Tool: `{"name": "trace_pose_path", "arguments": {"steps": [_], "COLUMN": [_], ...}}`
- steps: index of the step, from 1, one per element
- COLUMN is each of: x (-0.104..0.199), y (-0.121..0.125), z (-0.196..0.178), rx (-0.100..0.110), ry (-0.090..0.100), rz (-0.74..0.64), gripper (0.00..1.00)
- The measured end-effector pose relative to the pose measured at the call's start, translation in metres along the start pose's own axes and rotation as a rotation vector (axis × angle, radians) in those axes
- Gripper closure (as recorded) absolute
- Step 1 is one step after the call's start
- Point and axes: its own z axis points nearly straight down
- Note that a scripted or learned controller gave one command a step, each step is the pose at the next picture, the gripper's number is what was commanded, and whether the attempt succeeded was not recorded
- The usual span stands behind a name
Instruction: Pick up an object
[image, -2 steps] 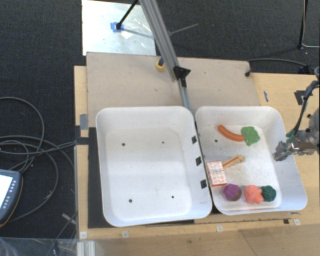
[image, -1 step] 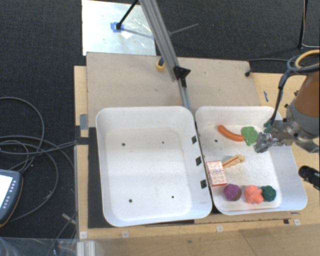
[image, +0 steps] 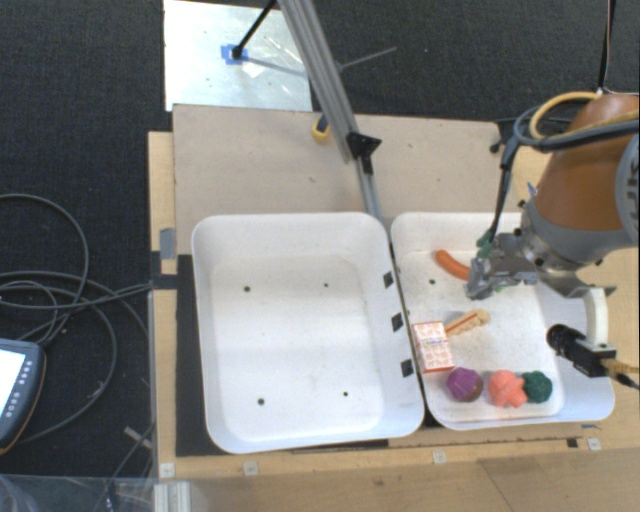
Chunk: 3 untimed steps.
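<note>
The right bin (image: 600, 405) holds an orange-red sausage-shaped piece (image: 452, 264) at its back left, a tan stick (image: 467, 322), a small pink-and-white box (image: 432, 346), a purple lump (image: 463, 384), an orange-pink lump (image: 507, 389) and a dark green lump (image: 537, 385). My gripper (image: 481, 284) hangs over the bin's back half, just right of the sausage piece and above the tan stick. Nothing shows between its tips.
The left bin (image: 215, 250) lies beside the right one, their rims meeting at black clips. A grey pole (image: 335, 95) slants down to the back of the bins. Cables and a tablet (image: 15, 385) lie on the floor at left.
</note>
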Motion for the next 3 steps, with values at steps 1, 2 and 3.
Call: {"name": "trace_pose_path", "arguments": {"steps": [1, 2, 3], "x": [0.055, 0.103, 0.146], "y": [0.01, 0.033, 0.047], "z": [0.013, 0.023, 0.025], "rx": [0.003, 0.001, 0.0], "ry": [0.0, 0.0, 0.0], "rz": [0.0, 0.001, 0.002], "gripper": [1.0, 1.0, 1.0]}}
